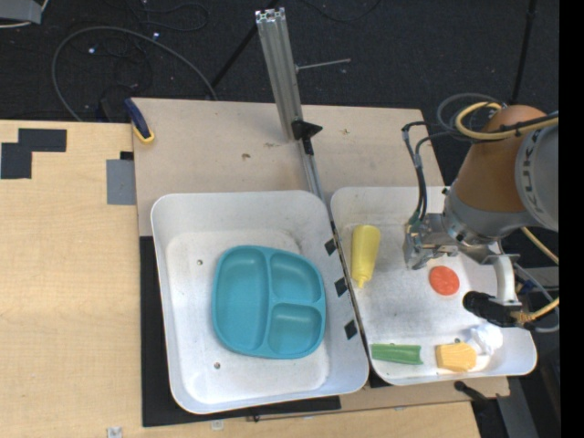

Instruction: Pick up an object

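My gripper (422,250) hangs low over the middle of the right bin (401,372), reaching in from the right. Just to its right lies a small red-orange round object (444,281), close to it but not held. A yellow bottle-shaped object (364,253) lies to the gripper's left, near the bin's left wall. A green flat bar (396,354) and a yellow-orange block (455,358) rest along the bin's front edge. Nothing shows in the gripper's grasp.
The left bin (178,245) holds a teal divided plate (268,300). An upright aluminium post (279,71) stands behind the bins. A white lump (484,339) sits beside the yellow-orange block. The arm's grey body covers the right bin's far right corner.
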`<state>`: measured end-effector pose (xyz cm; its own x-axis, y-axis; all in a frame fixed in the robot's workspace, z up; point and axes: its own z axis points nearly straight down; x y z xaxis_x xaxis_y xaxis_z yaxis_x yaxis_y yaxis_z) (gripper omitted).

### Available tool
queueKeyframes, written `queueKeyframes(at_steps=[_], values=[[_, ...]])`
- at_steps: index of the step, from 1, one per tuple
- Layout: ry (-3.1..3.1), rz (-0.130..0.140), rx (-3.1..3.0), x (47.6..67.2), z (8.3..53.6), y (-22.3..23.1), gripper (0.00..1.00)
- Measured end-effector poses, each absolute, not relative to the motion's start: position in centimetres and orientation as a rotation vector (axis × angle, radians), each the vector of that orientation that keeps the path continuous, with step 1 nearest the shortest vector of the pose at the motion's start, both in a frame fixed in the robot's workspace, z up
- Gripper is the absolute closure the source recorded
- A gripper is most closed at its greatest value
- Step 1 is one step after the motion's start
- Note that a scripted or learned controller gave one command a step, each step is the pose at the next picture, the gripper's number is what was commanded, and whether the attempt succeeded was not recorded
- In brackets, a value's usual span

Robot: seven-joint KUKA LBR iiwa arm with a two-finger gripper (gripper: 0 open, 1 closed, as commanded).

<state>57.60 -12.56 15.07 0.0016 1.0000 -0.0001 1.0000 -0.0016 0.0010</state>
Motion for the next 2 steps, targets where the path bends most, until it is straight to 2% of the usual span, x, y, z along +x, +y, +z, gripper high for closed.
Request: queueKeyframes(at_steps=[1, 2], values=[[2.221, 0.002, 2.220, 56.9, 20.6, -12.0, 1.00], [2.221, 0.003, 2.218, 56.9, 25.6, -12.1, 1.00]])
